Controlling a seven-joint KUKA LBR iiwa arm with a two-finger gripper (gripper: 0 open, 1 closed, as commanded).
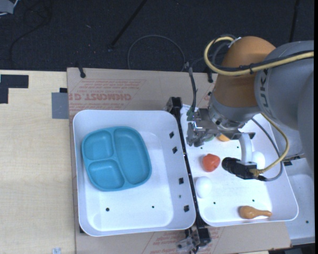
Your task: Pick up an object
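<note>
My gripper (197, 135) hangs low over the right bin (283, 192), close to its back left corner and the divider between the bins. A red, tomato-like object (211, 162) lies just to the front right of the gripper, apart from it. Nearer the front, a white egg-shaped object (203, 186) rests by the bin's left wall. A tan drumstick-shaped piece (254, 212) lies at the front right. A small orange piece (222, 138) peeks out under the wrist, and a white round object (258, 158) sits to the right, partly hidden.
The left bin (159, 210) holds a blue divided plate (116, 157) on its left side. The arm's bulky grey and orange body (249, 73) covers the back of the right bin. Cardboard (122, 91) lies under both bins.
</note>
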